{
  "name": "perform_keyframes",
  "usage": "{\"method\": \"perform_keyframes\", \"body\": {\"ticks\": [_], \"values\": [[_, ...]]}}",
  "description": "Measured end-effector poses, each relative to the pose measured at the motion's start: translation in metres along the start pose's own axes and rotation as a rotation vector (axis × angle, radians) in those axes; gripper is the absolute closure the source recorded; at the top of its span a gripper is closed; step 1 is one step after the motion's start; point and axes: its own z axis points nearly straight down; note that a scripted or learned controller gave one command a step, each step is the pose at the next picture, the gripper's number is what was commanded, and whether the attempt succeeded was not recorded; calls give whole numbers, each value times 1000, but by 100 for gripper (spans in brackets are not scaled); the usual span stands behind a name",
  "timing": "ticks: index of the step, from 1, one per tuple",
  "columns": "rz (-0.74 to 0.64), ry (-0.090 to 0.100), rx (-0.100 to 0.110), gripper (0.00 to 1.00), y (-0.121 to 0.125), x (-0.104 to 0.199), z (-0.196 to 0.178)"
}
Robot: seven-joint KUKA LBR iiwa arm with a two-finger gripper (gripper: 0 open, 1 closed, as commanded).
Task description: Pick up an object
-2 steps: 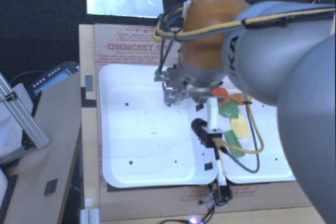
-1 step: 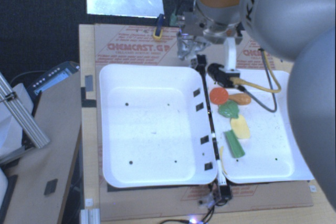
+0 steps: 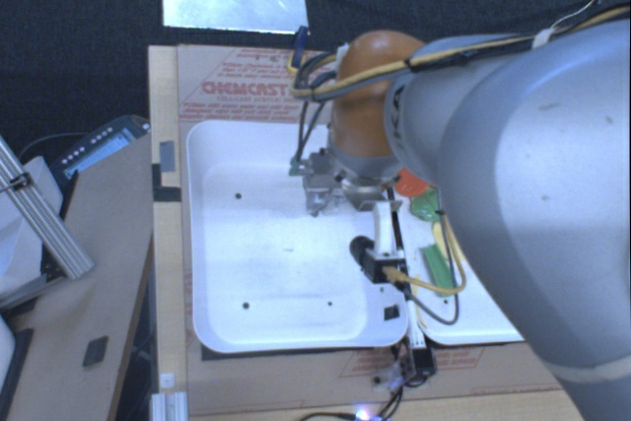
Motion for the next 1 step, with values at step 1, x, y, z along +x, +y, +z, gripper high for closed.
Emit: {"method": "perform_keyframes", "body": {"ticks": [1], "values": [[-10, 10, -28, 100, -30, 59, -146]]}}
